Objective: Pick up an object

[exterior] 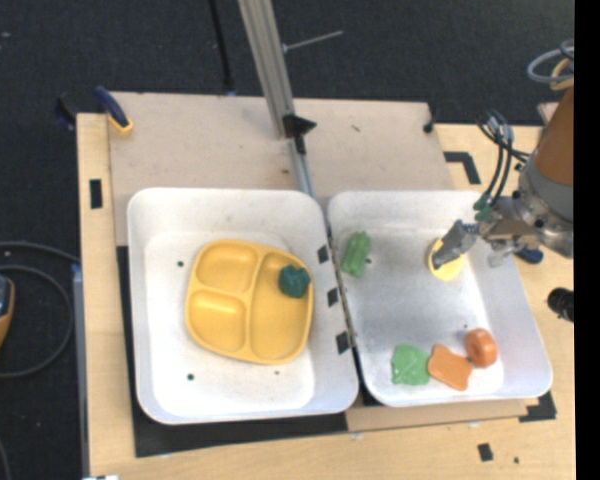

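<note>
Right now I cannot tell how my jaws (pixel 454 251) are set; they hover at a yellow object (pixel 447 265) in the right bin (pixel 400 213), seemingly touching it, upper right of centre.

Claw (pixel 450 253) low, arm from right

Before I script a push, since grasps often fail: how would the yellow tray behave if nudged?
The yellow tray looks like rigid moulded plastic, so probably stiff and light. Lying flat in the left bin, it should slide, not tip. The dark green piece on it might shift.
</note>
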You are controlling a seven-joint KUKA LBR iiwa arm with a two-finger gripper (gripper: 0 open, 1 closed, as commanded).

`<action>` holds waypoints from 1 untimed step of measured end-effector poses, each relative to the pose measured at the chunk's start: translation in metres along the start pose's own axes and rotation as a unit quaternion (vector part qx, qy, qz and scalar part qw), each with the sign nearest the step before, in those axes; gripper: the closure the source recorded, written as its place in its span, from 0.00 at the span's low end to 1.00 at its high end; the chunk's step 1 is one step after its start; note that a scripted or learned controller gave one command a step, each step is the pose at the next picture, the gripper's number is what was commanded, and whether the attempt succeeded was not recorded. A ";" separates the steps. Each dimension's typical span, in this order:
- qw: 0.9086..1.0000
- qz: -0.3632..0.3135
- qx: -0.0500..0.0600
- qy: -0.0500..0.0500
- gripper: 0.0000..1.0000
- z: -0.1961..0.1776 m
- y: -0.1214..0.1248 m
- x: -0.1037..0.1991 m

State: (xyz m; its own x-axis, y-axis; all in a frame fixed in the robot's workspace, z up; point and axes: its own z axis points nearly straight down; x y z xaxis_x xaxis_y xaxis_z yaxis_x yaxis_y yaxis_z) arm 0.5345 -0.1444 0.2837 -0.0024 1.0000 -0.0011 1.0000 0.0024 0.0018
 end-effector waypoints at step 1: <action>1.000 0.001 0.002 0.000 0.00 0.056 0.009 -0.003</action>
State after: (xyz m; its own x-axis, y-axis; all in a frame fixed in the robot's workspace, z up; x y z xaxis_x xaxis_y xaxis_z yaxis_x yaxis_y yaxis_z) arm 0.5440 -0.1470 0.2274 -0.0002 1.0000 -0.0008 1.0000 0.0002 -0.0031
